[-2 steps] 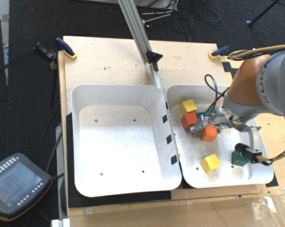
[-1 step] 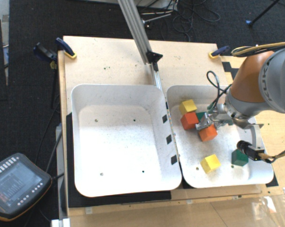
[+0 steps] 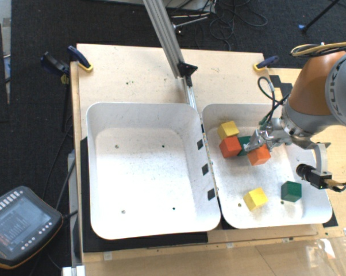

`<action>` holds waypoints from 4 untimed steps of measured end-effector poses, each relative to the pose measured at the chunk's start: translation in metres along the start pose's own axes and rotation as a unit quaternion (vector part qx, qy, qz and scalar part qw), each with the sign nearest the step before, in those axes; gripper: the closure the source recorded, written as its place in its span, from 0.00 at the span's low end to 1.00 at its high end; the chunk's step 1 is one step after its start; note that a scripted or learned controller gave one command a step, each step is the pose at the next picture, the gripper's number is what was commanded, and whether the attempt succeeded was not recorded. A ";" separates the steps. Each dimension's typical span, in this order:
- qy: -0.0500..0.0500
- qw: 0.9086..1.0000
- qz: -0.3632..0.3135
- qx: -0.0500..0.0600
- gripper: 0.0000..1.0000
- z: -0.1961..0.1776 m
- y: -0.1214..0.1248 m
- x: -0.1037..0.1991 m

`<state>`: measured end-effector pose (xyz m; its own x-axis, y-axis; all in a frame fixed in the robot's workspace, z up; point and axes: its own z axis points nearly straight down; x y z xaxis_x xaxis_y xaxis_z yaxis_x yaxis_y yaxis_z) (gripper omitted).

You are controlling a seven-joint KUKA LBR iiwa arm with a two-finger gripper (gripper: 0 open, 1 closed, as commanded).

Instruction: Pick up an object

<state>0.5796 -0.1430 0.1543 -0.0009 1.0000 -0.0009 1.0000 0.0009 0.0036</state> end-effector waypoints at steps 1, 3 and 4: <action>-0.001 1.000 0.000 -0.002 1.00 -0.063 -0.002 -0.003; 0.001 1.000 -0.003 0.003 1.00 -0.100 -0.016 0.051; 0.001 1.000 -0.004 0.002 1.00 -0.105 -0.026 0.100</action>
